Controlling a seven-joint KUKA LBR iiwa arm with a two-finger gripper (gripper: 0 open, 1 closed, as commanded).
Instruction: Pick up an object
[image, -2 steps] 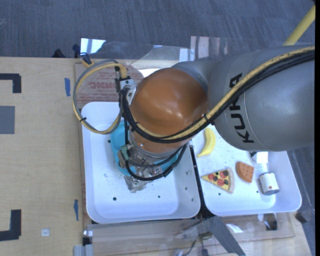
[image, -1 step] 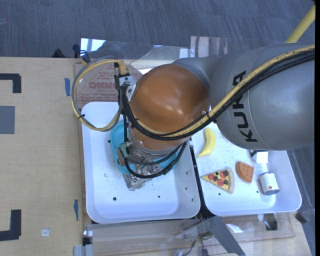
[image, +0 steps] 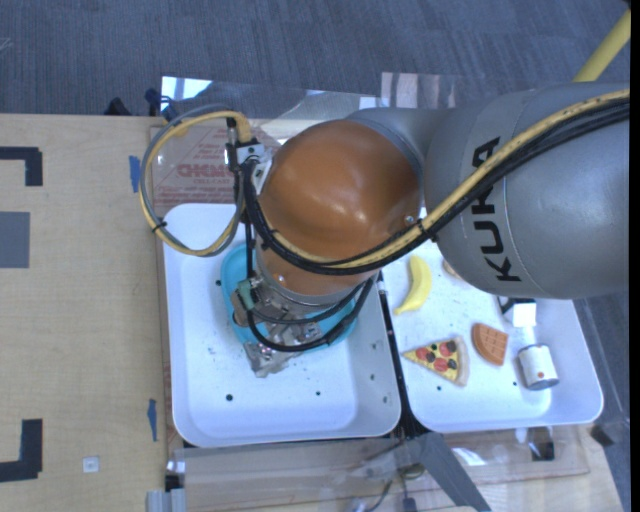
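My gripper (image: 268, 362) reaches down into the left white bin (image: 200, 400), below the big orange wrist band. A blue plate-like object (image: 238, 275) lies under the wrist, mostly hidden by the arm. The gripper's tip sits at the plate's near edge, close to the bin floor. In the right bin (image: 570, 410) lie a yellow banana (image: 417, 285), a pizza slice (image: 440, 357), an orange-brown toy piece (image: 490, 343) and a small silver can (image: 537, 366).
A looped yellow and black cable (image: 165, 225) hangs over the left bin's far left corner. A tan board (image: 80, 300) covers the bench to the left. The arm's grey body (image: 540, 190) overhangs the right bin's far side.
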